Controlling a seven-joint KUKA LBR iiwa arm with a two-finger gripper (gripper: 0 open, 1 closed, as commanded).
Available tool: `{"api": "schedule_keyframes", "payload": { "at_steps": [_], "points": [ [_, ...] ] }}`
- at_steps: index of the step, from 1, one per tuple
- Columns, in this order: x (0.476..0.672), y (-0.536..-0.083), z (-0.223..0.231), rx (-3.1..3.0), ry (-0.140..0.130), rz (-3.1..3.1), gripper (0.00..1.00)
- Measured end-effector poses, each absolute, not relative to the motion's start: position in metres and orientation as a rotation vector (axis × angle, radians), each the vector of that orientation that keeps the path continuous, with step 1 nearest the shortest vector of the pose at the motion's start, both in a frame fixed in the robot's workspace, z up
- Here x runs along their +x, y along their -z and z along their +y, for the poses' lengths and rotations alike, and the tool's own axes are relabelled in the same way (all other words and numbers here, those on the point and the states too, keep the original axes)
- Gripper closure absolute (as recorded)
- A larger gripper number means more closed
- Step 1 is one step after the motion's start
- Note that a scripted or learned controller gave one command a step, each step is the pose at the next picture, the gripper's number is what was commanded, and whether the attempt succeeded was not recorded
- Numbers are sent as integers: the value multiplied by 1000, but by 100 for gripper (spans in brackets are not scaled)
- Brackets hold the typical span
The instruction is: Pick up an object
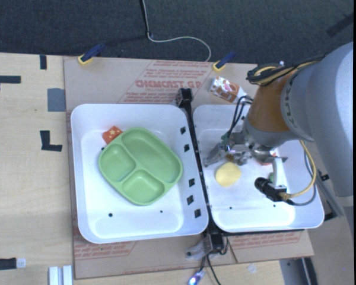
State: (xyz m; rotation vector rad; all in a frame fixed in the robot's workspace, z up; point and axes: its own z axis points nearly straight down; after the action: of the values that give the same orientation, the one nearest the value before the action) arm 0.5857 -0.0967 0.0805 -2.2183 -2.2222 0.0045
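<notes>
Lemon (228, 174): pale yellow, rounded, smooth, lying loose on floor of right bin (296, 215), toward its left half. Gripper (228, 151) just above it, near bin's left wall; fingers' spread impossible to judge, nothing seen between them. Left bin (86, 123) carrying green three-part tray (140, 165), tilted, with small orange item (111, 134) at tray's upper-left edge. Both bins on brown cardboard sheet (160, 79) over pale wooden desk (24, 177). Dark carpet (59, 10) beyond, white cable (166, 39) trailing across.
</notes>
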Motion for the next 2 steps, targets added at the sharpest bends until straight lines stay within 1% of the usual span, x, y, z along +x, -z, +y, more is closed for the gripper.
{"api": "schedule_keyframes", "payload": {
  "at_steps": [1,2],
  "points": [
    [654,-85,-105,-2221,3,-2228,0],
    [651,-94,-104,-2218,-2,-2224,100]
  ]
}}
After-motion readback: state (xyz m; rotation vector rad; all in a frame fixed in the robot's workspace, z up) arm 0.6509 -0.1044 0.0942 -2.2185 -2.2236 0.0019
